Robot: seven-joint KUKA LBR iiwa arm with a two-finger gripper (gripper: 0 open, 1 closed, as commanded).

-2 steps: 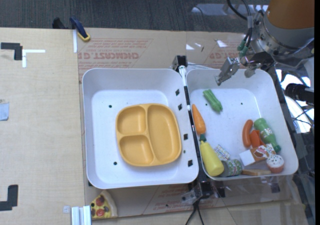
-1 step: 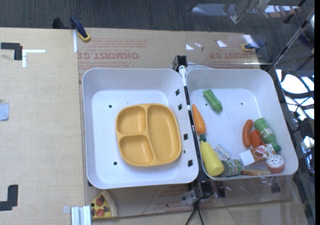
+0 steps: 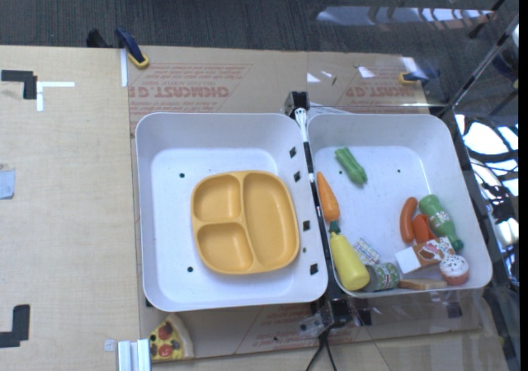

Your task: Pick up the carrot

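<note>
Toy carrot waits against the right bin's left wall, untouched.

The small orange plastic carrot with a green top [image 3: 328, 199] lies lengthwise along the left wall of the shallow white right-hand bin [image 3: 375, 126], its green end pointing toward a yellow plastic squeeze bottle [image 3: 347, 262] that sits just beside it on the near side. A green toy pickle [image 3: 351, 166] rests near the carrot toward the bin's middle, and a yellow three-compartment plate [image 3: 245, 221] sits beyond the wall in the neighbouring left bin [image 3: 216, 123]. No gripper appears over the bench, so its state cannot be told. Likely trouble ahead: a finger descending on the carrot's wall side could strike the rim, or nudge the bottle instead.
</note>
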